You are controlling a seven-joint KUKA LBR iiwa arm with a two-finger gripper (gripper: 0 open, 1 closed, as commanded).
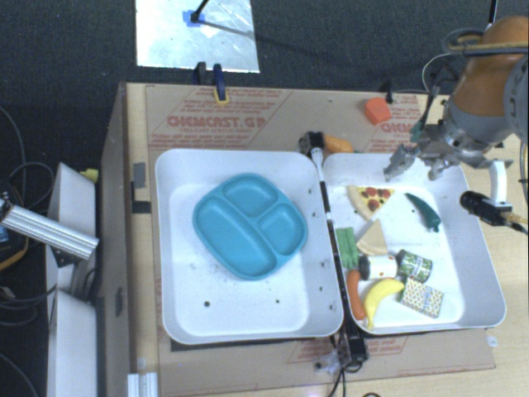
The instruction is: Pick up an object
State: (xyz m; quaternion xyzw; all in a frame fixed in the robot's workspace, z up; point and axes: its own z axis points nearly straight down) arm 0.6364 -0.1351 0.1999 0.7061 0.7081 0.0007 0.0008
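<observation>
Expect the main risk at the descent: the objects in the right bin point(475, 246) lie crowded, so the fingers may strike two at once or push one aside; the banana point(377, 298), the carrot point(355, 293), the small can point(413, 266) and the patterned box point(422, 300) sit close together near the front edge, some touching; a pick there may wedge or drag a neighbour; the pizza slice point(371, 198) and the dark green pepper point(425, 210) lie flat and more apart, yet a flat piece may slip out of a pinch; the gripper point(417, 163) hangs over the rear edge of the right bin, behind the pizza slice, with the arm reaching in from the right; its two fingers stand spread and pinch nothing; the blue divided plate point(248, 224) lies alone in the left bin point(186, 304); the worktop point(273, 118) behind carries an orange block point(377, 110)
</observation>
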